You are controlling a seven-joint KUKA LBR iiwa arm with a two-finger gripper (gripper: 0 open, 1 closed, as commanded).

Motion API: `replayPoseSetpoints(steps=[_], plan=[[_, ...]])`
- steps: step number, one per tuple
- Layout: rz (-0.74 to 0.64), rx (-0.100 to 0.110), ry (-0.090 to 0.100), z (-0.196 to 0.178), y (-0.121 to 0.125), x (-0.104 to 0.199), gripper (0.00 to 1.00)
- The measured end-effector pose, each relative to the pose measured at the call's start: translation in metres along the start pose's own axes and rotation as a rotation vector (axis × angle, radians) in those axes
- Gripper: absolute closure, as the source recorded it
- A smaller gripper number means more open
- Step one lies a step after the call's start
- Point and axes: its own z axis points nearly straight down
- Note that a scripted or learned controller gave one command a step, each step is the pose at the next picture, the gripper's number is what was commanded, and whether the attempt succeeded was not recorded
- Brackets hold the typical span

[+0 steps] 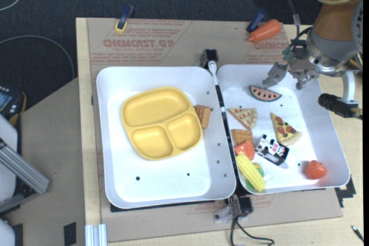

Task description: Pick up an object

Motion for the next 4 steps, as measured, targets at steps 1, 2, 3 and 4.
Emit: replayPoseSetpoints(steps=[1, 2, 3, 4], plan=[[-0.002, -0.015, -0.002, -0.009, 0.003, 0.000, 0.00], [-0.003, -0.010, -0.002, 0.035, 0.007, -0.002, 0.00], [-0.005, -0.011, -0.002, 0.095, 0.014, -0.002, 0.00], [-0.004, -0.012, -0.002, 0.102, 0.014, -0.002, 0.00]])
